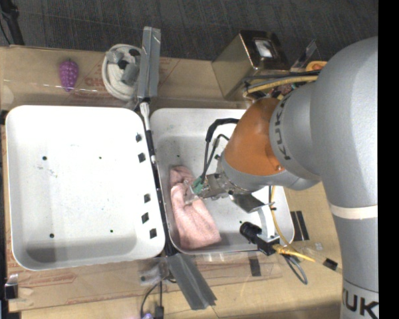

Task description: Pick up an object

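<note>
A crumpled pink cloth [189, 209] lies along the left side of the right bin [186, 128], near its front wall. My gripper [198, 187] is down in that bin at the cloth's upper right edge, touching or just above the fabric. The grey arm with its orange band [253, 145] reaches in from the right and covers much of the bin.
The left bin [73, 185] stands beside the right one, with a divider carrying black clips [146, 178] between them. Behind the bins are a purple object [68, 73], a white roll [120, 68] and a brown box [253, 58]. Cables [286, 248] trail at the front right.
</note>
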Available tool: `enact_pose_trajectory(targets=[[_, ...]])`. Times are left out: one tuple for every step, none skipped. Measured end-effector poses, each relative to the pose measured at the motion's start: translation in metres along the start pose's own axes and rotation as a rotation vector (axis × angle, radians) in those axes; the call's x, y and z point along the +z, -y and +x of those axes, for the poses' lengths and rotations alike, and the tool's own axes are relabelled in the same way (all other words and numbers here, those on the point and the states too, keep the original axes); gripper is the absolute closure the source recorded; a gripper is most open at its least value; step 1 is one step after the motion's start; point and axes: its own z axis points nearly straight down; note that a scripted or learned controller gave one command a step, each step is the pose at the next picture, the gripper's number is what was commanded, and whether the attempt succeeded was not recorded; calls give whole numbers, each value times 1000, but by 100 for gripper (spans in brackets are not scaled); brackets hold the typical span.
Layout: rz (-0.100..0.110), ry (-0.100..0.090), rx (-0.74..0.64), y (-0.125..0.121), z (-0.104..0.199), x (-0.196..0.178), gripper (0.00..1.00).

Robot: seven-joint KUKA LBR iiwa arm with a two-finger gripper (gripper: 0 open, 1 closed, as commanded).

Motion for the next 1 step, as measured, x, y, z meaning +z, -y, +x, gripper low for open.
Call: enact_pose_trajectory(targets=[[4,1,92,-83,21,-89,100]])
